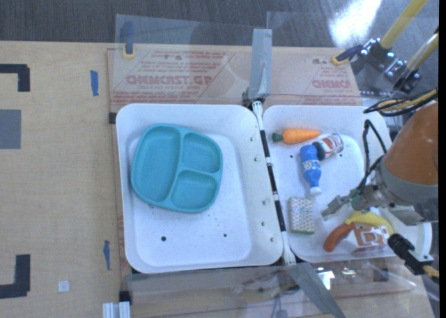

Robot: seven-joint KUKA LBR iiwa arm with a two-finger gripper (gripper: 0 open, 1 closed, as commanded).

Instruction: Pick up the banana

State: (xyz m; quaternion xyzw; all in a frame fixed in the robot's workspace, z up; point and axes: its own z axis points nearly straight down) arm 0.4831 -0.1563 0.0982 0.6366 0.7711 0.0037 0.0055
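Fixed cam above bench (56, 170); slanted down; both bins (132, 170) framed

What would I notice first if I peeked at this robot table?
Probably the big teal plate, alone in the left bin. Then the toy food in the right bin: a carrot at the top, a blue bottle below it, and a banana at the bottom right. The grey-and-orange arm hangs over that corner, its gripper right by the banana.
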